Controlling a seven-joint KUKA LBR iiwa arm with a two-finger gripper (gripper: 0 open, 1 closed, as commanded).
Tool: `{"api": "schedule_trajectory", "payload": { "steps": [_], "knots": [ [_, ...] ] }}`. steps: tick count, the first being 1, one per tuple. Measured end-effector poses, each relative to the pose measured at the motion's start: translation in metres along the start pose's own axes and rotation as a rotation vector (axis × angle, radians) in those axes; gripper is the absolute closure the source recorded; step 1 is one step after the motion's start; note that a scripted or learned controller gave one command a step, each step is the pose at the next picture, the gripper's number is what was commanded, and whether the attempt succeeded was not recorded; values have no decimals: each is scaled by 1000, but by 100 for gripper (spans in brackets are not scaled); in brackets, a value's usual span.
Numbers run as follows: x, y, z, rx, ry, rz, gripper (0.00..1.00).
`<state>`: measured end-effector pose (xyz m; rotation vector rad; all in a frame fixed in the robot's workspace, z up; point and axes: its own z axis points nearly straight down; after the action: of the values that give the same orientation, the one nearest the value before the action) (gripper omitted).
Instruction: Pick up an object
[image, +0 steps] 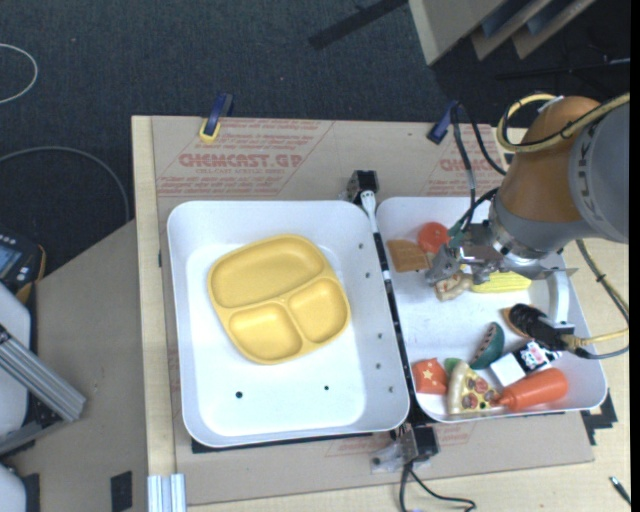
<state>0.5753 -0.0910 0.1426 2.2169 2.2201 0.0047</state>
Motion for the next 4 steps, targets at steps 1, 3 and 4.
{"api": "schedule_trajectory", "payload": {
  "steps": [1,3,4],
  "knots": [
    [10,0,-51,0,0,-1,100],
    [40,-39,-92,9,3,-1,100],
    [38,-53,-79,9,1,2,100]
  ]
}}
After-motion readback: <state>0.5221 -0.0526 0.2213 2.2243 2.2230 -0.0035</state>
